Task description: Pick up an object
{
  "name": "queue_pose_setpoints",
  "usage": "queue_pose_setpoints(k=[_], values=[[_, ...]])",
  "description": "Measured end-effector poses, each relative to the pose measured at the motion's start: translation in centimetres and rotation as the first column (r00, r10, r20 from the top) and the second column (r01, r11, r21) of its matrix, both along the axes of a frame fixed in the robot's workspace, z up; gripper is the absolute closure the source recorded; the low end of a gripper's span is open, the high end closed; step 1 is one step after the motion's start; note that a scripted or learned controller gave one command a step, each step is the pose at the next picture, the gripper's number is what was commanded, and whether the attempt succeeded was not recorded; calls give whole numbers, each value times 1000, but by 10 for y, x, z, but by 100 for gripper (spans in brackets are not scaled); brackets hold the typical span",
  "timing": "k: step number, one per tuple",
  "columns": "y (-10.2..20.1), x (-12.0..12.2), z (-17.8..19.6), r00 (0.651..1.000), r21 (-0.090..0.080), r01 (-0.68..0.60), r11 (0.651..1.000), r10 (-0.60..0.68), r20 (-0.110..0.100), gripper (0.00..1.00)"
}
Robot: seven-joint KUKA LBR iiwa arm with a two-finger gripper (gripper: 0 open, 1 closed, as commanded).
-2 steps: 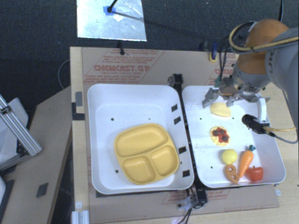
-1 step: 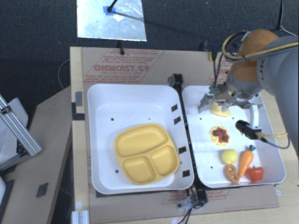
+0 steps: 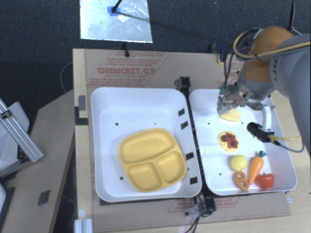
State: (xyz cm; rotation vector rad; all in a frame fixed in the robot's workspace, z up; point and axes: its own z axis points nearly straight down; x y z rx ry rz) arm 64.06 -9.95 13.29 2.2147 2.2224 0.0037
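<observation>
My gripper (image 3: 226, 105) hangs low over the far part of the right bin (image 3: 206, 130). Directly below and touching its tip lies a pale yellow wedge-shaped piece (image 3: 231, 115), partly covered by the gripper. Nearer the front of that bin lie a small round pizza slice with red topping (image 3: 229, 140), a yellow lemon (image 3: 238, 162), an orange carrot (image 3: 255, 169), an orange ring-shaped piece (image 3: 240, 180) and a red tomato-like piece (image 3: 265, 179).
The left bin (image 3: 112, 110) holds a yellow divided plate (image 3: 152, 159) towards its front right. A black-clipped divider (image 3: 189, 130) separates the two bins. A shiny foil sheet (image 3: 115, 13) lies beyond the bench.
</observation>
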Motion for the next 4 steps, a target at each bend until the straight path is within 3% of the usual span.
queue_pose_setpoints(k=[2, 4], values=[[-2, 2, 114, 1000, 0, -2, 1000, 2, 3, 100], [92, -43, 109, 1000, 3, -6, 1000, 6, -5, 100]])
